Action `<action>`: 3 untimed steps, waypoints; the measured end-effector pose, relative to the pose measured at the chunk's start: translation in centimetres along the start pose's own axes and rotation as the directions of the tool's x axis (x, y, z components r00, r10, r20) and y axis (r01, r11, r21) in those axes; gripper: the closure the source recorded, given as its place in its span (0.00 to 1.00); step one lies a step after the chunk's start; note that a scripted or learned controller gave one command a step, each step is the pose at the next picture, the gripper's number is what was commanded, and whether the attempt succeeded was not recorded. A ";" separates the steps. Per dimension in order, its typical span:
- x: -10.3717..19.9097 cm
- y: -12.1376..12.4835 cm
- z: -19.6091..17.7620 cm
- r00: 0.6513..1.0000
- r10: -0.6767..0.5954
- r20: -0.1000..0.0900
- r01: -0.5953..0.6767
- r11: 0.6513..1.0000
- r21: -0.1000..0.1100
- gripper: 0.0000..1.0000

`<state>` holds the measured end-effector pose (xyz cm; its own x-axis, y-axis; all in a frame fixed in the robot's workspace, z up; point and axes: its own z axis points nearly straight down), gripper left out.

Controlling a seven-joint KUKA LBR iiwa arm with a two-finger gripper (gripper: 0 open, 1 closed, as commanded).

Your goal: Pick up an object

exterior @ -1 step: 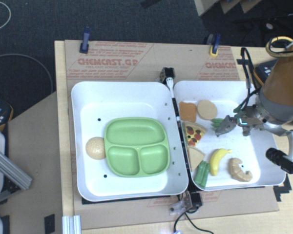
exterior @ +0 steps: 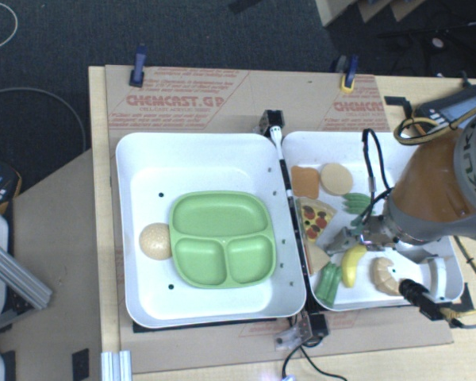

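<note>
Banana (exterior: 351, 265), yellow toy food, sits right under the gripper (exterior: 351, 241) in the right bin (exterior: 452, 284). I cannot tell how the jaws stand. The green pickle (exterior: 328, 284) and pizza slice (exterior: 315, 217) lie close beside, so they could get bumped or grabbed instead.

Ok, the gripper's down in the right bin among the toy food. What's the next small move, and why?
Probably a short straight descent onto the yellow banana. The gripper sits right over its upper end, with the pizza slice and green cucumber close beside it, so any sideways shift risks catching a neighbour. I cannot tell how the fingers stand, so confirm that first.
</note>
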<state>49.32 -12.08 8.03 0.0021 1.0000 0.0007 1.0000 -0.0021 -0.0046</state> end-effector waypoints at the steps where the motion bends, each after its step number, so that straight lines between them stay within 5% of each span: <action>1: -0.1 0.4 -1.7 1.000 0.000 0.005 0.000 1.000 -0.015 1.00; 2: 7.1 0.8 -11.0 1.000 -0.011 -0.001 0.011 1.000 -0.014 1.00; 3: 16.4 -1.6 -10.4 1.000 -0.010 -0.003 0.010 1.000 0.000 1.00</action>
<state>47.79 4.34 18.43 -0.0083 1.0000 0.0033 1.0000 0.0083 -0.0046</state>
